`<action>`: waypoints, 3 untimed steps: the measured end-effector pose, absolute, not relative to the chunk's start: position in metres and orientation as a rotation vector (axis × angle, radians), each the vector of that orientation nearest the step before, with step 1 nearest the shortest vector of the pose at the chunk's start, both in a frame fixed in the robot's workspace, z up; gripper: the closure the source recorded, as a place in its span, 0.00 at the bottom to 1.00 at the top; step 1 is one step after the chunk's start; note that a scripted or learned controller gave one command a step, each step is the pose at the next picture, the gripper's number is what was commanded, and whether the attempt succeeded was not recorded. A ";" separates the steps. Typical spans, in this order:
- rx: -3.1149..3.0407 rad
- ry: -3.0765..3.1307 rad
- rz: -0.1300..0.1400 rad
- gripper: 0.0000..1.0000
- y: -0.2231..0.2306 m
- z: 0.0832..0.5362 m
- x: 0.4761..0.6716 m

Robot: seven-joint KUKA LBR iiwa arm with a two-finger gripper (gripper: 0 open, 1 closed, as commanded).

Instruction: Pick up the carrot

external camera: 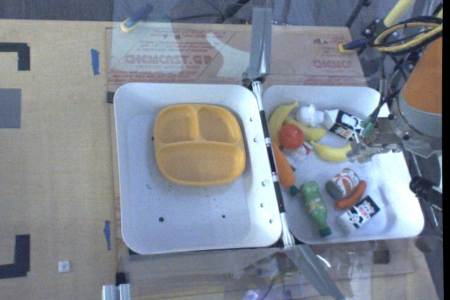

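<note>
- Gripper (pixel 360 149) sits over the right part of the right bin (pixel 401 218), reaching in from the right edge; honestly can't tell from this angle if it's released or clenched, too small and cluttered there. Nothing visibly grasped.
- Carrot (pixel 283 166) is at the left side of the right bin, right against the wall that divides the two bins.
- Its long axis runs roughly top to bottom in the view, tilted a bit, with the lower end angled toward the right. Slim, smooth, orange, tapered shape.
- Red tomato (pixel 292 136) sits at the carrot's upper end, touching or nearly so; round and shiny.
- Two yellow bananas: one banana (pixel 279 117) curves just above the tomato, the other banana (pixel 330 150) lies between the tomato and the gripper, its right end just beside the gripper.
- Green bottle (pixel 316 208) lies just beside the carrot's lower end, to the right, tilted.
- Further right: a small can (pixel 342 183), a reddish sausage (pixel 350 195), and a black-and-white carton (pixel 360 213), all bunched together.
- Another black-and-white carton (pixel 345 124) and a white object (pixel 308 114) near the bin's top wall.
- Left bin (pixel 140 221) holds a yellow sectioned plate (pixel 200 144), matte plastic with rounded corners and three compartments.
</note>
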State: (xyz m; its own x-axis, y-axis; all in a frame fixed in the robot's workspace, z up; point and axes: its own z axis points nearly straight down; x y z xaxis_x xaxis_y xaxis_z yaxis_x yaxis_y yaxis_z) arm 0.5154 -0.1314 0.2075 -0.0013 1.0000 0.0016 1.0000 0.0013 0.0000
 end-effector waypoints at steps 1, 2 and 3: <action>-2.232 -2.213 -0.001 1.00 -0.065 0.254 0.492; -2.232 -2.213 -0.002 0.00 -0.065 0.254 0.492; -2.583 -1.788 0.001 0.00 -0.068 0.184 0.542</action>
State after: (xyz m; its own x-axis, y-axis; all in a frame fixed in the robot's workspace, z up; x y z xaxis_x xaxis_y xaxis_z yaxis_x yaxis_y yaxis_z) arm 0.5418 -0.0682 0.1840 0.3523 0.9359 -0.0006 0.9359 -0.3523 -0.0007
